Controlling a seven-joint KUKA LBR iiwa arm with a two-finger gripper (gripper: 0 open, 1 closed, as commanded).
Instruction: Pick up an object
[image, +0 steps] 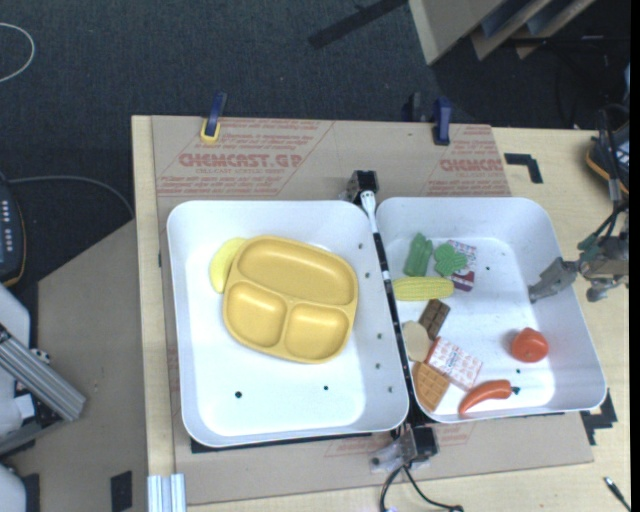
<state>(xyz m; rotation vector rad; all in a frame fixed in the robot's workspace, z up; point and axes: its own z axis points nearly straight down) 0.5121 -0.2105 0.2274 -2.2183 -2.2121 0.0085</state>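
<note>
Two white bins sit side by side on a brown board. The left bin (200, 300) holds a big yellow tray (290, 297) with three sections. A small yellow thing, maybe a banana (222, 263), peeks out from under the tray's upper left edge.

The right bin (560, 250) holds toy food. Near its top left are a green veggie (418, 254) and a green leafy piece (451, 260). Just below them lies a corn cob (423, 289). Lower down are a brown chocolate piece (433, 317), a round cookie (415, 341), a red and white packet (455, 362) and a waffle (431, 384). A red chili pepper (485, 396) lies near the bottom edge. A red tomato (529, 345) sits at the lower right.

The gripper (560, 278) is at the right side of the picture, above the right rim of that bin. It holds nothing, and I cannot tell how wide it is.
</note>
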